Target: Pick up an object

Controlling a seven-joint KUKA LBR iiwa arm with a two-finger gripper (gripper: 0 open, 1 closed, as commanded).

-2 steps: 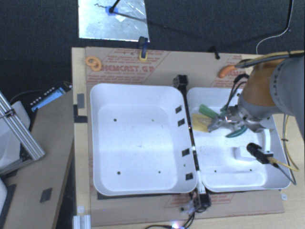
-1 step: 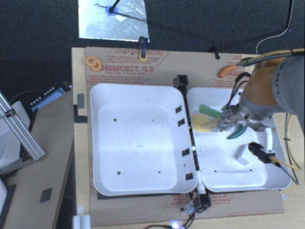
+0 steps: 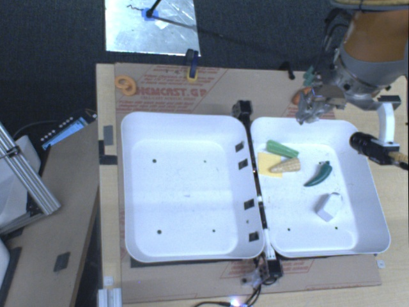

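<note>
The right bin (image 3: 358, 235) holds a green oblong piece (image 3: 282, 149), a yellow corn cob (image 3: 285, 166) lying on a yellow flat piece (image 3: 267, 165), a dark teal pepper-shaped item (image 3: 319, 173) and a small white block (image 3: 328, 207). My gripper (image 3: 310, 112) hangs above the back edge of the right bin, up and to the right of the green piece. Nothing shows between its fingers. The arm's orange band (image 3: 374, 37) rises at the top right.
The left bin (image 3: 137, 235) sits beside the right one, joined by a black clamp strip (image 3: 252, 171). A silver sheet (image 3: 150, 18) lies at the back left. A black cylinder (image 3: 367, 144) juts over the right bin's right rim.
</note>
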